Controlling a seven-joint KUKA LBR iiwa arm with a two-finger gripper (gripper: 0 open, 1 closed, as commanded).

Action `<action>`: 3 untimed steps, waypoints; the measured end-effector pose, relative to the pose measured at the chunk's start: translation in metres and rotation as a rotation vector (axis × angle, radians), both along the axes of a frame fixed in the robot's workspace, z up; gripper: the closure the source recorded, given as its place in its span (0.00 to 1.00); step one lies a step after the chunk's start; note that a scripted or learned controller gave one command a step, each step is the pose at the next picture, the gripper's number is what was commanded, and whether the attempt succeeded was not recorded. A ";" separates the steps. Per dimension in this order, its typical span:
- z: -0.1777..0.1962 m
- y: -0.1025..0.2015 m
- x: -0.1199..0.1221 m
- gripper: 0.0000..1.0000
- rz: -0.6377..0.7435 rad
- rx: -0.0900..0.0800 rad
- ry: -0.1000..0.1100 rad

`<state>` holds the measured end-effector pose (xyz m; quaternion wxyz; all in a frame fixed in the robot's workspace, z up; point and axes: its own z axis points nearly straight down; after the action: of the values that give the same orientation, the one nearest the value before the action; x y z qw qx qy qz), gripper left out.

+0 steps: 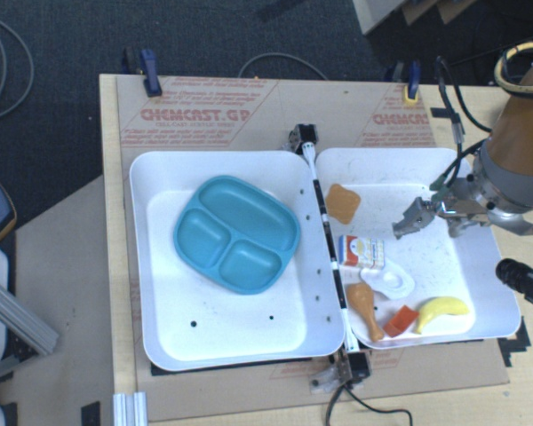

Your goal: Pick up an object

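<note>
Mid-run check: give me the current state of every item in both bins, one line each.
Blue plate: flat in left bin, nothing on it.
Brown cookie: loose, right bin.
Small carton: lying on its side.
Chicken leg: lying loose.
Red piece: lying loose.
Banana: lying loose.
Pincer: above right bin, holding nothing.

Tool (415, 220) hangs low (arm reaching leftward).
</note>
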<state>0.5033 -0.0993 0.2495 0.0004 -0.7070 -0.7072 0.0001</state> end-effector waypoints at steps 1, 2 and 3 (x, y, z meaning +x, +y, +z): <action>-0.142 0.004 0.059 0.00 0.002 0.002 0.012; -0.167 0.004 0.083 0.00 0.001 -0.001 -0.001; -0.165 -0.003 0.026 0.00 -0.003 0.001 0.006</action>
<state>0.5295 -0.1024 0.0841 0.0031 -0.7082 -0.7060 0.0018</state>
